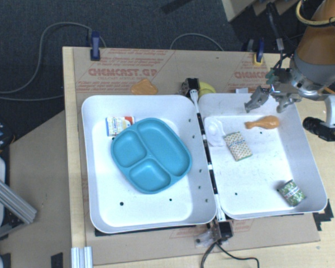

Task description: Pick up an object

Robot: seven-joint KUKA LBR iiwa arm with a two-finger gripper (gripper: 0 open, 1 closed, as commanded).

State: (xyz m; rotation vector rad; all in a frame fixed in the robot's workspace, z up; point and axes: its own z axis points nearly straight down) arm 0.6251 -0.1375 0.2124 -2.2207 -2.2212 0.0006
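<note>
My gripper hangs over the far edge of the right bin, its two fingers spread open with nothing between them. Just below it lies an orange drumstick-shaped toy. A small patterned packet rests near the bin's middle left, beside a pale clear object. A green patterned block sits in the near right corner. In the left bin a blue divided plate lies flat, with a small white carton at its far left.
An orange piece and a yellow-green object lie on the board behind the bins. Two blue clamps hold the board's far edge. Cables run across the dark floor beyond.
</note>
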